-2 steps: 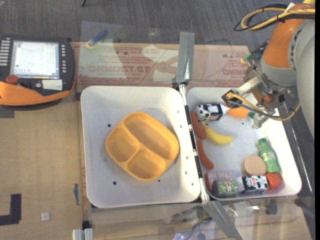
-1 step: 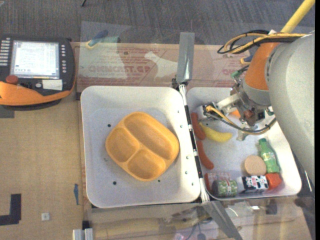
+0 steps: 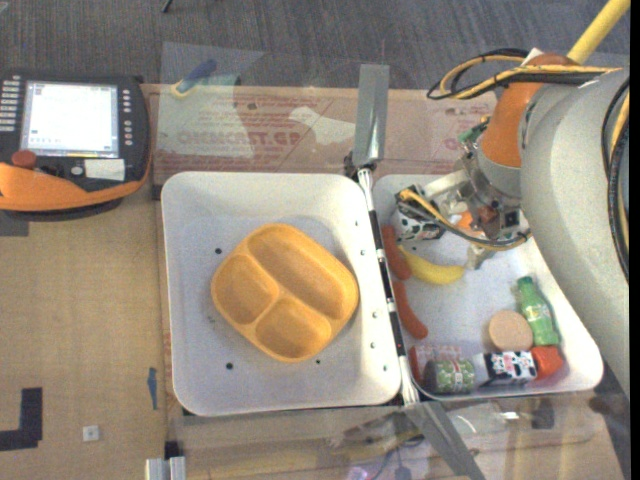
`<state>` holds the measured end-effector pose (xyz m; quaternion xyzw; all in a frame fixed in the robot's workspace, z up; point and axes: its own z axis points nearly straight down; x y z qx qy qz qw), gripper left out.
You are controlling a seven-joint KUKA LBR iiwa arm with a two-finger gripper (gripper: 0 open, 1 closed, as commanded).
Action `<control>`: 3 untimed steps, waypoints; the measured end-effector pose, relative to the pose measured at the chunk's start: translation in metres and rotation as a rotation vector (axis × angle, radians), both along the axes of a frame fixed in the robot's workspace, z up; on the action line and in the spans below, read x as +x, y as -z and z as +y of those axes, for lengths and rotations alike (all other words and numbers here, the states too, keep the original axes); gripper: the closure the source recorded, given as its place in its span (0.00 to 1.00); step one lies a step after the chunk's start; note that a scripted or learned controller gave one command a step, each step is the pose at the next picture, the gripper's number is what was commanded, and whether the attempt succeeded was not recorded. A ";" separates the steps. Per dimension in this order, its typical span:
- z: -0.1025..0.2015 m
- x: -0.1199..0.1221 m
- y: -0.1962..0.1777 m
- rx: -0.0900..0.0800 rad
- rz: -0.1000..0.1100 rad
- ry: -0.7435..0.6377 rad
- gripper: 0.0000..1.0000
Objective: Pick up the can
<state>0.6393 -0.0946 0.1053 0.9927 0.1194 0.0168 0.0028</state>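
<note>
**Tabletop inventory: two white bins, arm at upper right**

Brown tabletop [image 3: 80, 298] carries two shallow white bins side by side, with grey carpet beyond its far edge.

Nearest row, right bin [image 3: 585, 363]: the can [image 3: 452, 374], green-labelled with a dark top, lies on its side against the near wall. Just beside it, to the right, lies a black-and-white carton [image 3: 512, 366] with a red end. A red packet shows partly under the can's left end.

Next row back, right bin: a tan round lid or disc [image 3: 510, 330], touching the carton's upper edge; a green bottle [image 3: 535, 310] just right of it, lying at a slant. Along the left wall, a long red-orange pepper-like item [image 3: 404, 288].

Middle, right bin: a yellow banana [image 3: 438, 269], lying across the floor, just under the tool.

Left bin [image 3: 190, 228]: one orange divided tray [image 3: 285, 290], three compartments, set at a tilt near the centre.

Far part, right bin: the tool [image 3: 470, 223], with cables, on the grey arm below its orange band; well apart from the can. Whether its fingers are spread or closed, I cannot tell.

Far left, on the tabletop: an orange-and-black control pendant [image 3: 72, 143] with a lit screen.
</note>
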 end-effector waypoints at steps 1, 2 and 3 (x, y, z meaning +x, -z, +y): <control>-0.049 -0.094 -0.039 0.003 0.037 -0.065 0.00; -0.014 -0.053 0.020 0.002 0.032 -0.037 0.00; -0.014 -0.053 0.020 0.002 0.032 -0.037 0.00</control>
